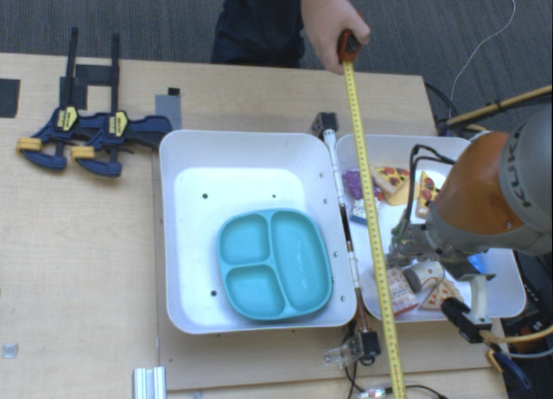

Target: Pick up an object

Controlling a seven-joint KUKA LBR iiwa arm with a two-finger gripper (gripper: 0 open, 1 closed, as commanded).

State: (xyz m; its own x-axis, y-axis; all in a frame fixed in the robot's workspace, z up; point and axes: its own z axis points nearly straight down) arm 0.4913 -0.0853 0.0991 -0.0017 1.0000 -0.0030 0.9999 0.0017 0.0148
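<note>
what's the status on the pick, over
Gripper low in the right bin, over cluttered small items; no grasp visible. Yellow tape measure stretched across the bin, held by a person's hand. Blue tray in left bin.

- A pile of small objects point(413, 283) lies in the right bin point(510, 300), partly hidden under the arm.
- A pizza-slice piece point(393, 183), yellow with red spots, lies flat near the bin's far left corner.
- A purple item point(352, 185) lies just left of it, against the bin's left wall.
- A flat packet with reddish print point(399, 292) lies near the front edge.
</note>
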